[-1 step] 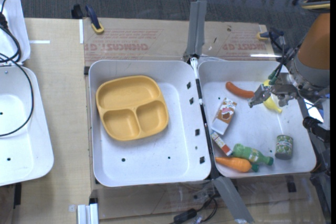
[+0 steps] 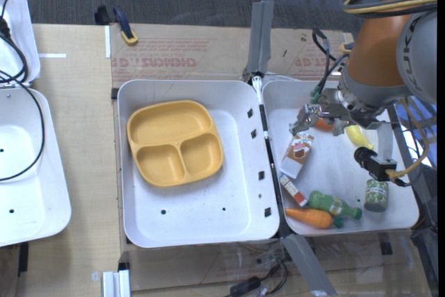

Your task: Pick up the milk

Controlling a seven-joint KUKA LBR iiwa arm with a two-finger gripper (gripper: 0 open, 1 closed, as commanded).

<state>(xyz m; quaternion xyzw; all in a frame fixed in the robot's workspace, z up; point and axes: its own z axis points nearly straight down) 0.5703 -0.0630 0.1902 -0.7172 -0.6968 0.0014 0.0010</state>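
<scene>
Gripper (image 2: 306,120) hangs low in the right bin (image 2: 410,215), jaws spread apart, nothing between them. Milk carton (image 2: 299,151) lies flat just below the jaws, close to the divider wall; open white floor to its right. Further below: a small packet (image 2: 293,190), carrot (image 2: 309,218), green bottle (image 2: 334,204). Right of the jaws, a banana (image 2: 359,135) and can (image 2: 376,195). Left bin (image 2: 195,229) holds a yellow divided plate (image 2: 174,142), bare floor around it.
</scene>
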